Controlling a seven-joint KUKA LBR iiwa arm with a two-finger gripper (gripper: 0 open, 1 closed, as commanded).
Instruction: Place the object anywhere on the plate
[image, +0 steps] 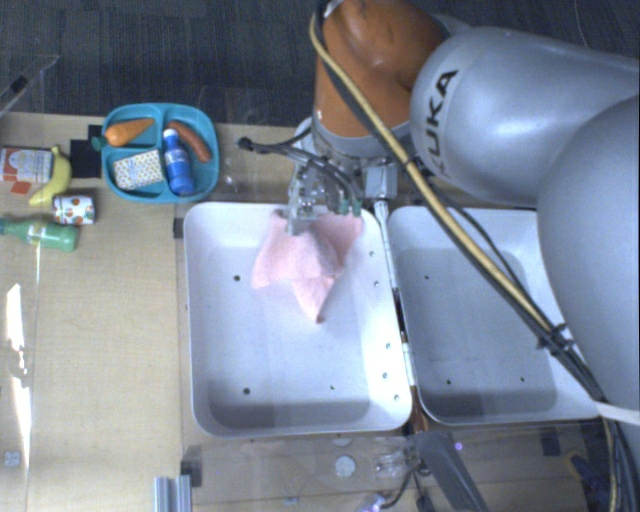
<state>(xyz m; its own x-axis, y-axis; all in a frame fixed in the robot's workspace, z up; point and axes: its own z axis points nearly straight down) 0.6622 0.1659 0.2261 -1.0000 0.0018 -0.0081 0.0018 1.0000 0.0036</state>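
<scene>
I see the left bin (230, 400) bare at its near end; further in, the cloth (300, 262) lies pale pink and crumpled toward the far right, one corner trailing near; the gripper (322, 205) sits at its far edge, fingers seemingly pinched on a fold, though I can't be sure; the plate (205, 125), blue and divided, stands far left outside the bin, already full; I judge the limp cloth may slip free or drape over the rim.

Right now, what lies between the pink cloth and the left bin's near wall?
Nothing: in the camera view, bare white bin floor runs from the pink cloth to the near wall of the left bin.
</scene>
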